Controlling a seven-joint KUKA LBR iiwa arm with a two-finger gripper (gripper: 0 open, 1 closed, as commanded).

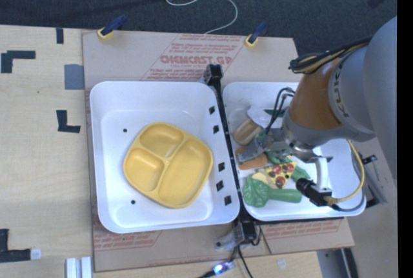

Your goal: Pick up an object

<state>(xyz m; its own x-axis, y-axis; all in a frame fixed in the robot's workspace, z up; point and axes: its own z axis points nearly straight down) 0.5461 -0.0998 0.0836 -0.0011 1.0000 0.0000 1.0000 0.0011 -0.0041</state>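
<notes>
I am at the reaching step: my arm (pixel 352 93) hangs low over the right bin (pixel 335 209), and my gripper (pixel 282 153) is down among the small things heaped there, though from this slant I cannot tell how it stands or whether anything is caught in it. The objects I might take all lie in that bin: a green leafy toy (pixel 259 191) near the front, a yellow piece with red spots (pixel 279 173) just behind it, an orange-brown piece (pixel 253 160) and a tan rounded one (pixel 246 131) by the divider. The left bin (pixel 110 109) holds a yellow divided plate (pixel 168 164), lying flat. Next, I judge, I must settle on one item, close firmly and lift straight up, since the pieces crowd together.
</notes>
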